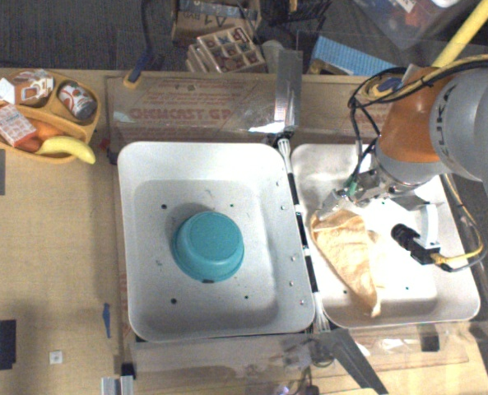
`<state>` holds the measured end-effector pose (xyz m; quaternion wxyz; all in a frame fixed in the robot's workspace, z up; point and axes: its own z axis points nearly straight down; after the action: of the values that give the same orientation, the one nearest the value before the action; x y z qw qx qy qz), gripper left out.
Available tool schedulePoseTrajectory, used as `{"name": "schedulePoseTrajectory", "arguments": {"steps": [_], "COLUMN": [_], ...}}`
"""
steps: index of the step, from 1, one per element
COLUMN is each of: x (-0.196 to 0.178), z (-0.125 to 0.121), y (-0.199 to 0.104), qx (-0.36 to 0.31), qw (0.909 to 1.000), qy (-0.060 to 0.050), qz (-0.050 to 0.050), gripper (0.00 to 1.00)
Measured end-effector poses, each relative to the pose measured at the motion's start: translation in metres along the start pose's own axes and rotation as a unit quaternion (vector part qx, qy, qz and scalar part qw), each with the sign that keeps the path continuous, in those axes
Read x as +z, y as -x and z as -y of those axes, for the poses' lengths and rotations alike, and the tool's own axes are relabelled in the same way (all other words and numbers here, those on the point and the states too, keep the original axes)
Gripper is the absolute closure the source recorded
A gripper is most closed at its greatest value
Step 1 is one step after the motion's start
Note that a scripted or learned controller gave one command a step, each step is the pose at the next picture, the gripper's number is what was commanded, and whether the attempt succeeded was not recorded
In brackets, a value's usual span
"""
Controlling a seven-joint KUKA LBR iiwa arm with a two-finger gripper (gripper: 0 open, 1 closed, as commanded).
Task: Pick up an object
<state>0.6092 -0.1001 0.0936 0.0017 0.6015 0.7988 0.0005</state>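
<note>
The bench [54, 245] carries 2 shallow white bins side by side, their inner edges touching near its middle. The arm [441, 122], grey with an orange band, comes in over the right bin's far right corner. The left bin [145, 179] holds a teal bowl [210, 245] turned upside down, a little nearer the bin's front edge than its back edge and well apart from every wall. The right bin [449, 303] holds a tan cloth [350, 253], crumpled, lying along the bin's left wall and trailing toward its front edge. A yellow dish [38, 118] of toy food sits at the bench's far left corner. The claw [352, 194] is at the cloth's upper end, touching it; whether it is wide or narrow cannot be told.
</note>
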Motion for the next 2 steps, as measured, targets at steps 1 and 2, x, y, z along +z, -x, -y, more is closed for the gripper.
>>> {"name": "schedulePoseTrajectory", "arguments": {"steps": [1, 2], "x": [0.0055, -0.0042], "z": [0.0534, 0.0524], "y": [-0.0082, -0.0052], "qx": [-0.017, -0.013], "qw": [0.9999, 0.9999], "qy": [0.003, 0.006], "qz": [0.000, 0.002], "gripper": [0.00, 1.00]}}
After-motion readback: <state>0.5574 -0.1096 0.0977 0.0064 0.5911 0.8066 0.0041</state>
